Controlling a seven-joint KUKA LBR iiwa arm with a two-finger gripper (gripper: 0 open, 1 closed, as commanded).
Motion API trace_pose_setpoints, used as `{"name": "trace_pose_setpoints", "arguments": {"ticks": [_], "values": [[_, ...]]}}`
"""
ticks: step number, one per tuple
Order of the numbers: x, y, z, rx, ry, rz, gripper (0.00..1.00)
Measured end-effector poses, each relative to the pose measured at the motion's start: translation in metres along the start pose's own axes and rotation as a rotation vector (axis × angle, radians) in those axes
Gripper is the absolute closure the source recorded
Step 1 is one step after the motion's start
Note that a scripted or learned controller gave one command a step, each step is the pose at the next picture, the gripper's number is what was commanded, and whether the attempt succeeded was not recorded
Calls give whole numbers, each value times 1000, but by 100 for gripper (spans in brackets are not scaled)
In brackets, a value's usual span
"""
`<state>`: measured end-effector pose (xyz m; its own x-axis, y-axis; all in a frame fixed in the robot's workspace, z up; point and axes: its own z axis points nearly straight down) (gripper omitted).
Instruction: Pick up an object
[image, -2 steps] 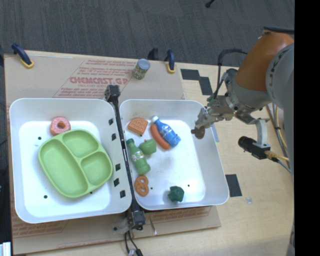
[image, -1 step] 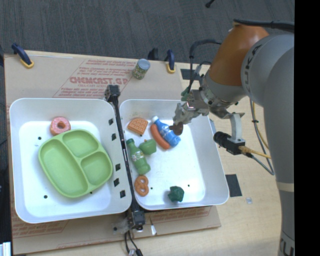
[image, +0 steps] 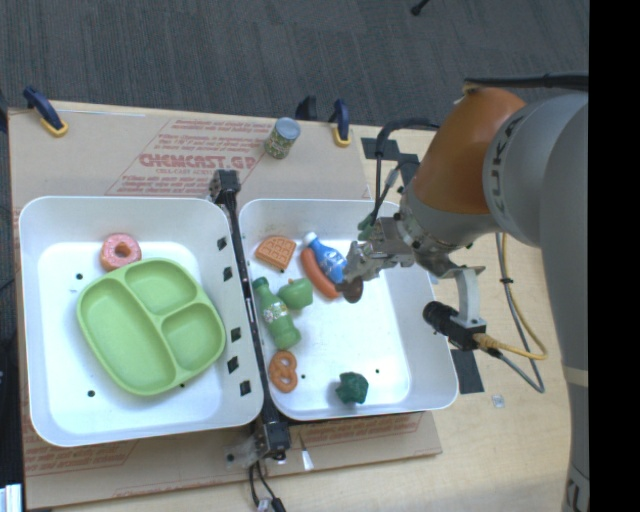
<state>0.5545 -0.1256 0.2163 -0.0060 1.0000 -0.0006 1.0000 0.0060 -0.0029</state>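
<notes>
The arm (image: 520, 150) is cut off by the right edge, its base out of frame. The wrist covers the pincer (image: 358, 268), so the state of its tips cannot be read. The blue bottle (image: 326, 258) and the orange sausage (image: 320, 274) lie partly under the pincer. The label on the small jar (image: 282, 138) is too small to read.
</notes>
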Motion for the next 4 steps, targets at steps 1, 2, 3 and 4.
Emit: {"name": "trace_pose_setpoints", "arguments": {"ticks": [1,2,3,4], "values": [[-11,-79,16,1,0,0,100],[-11,-77,5,-1,-1,-6,100],[13,-2,-33,-4,1,0,100],[12,-2,-33,-3,1,1,0]]}}
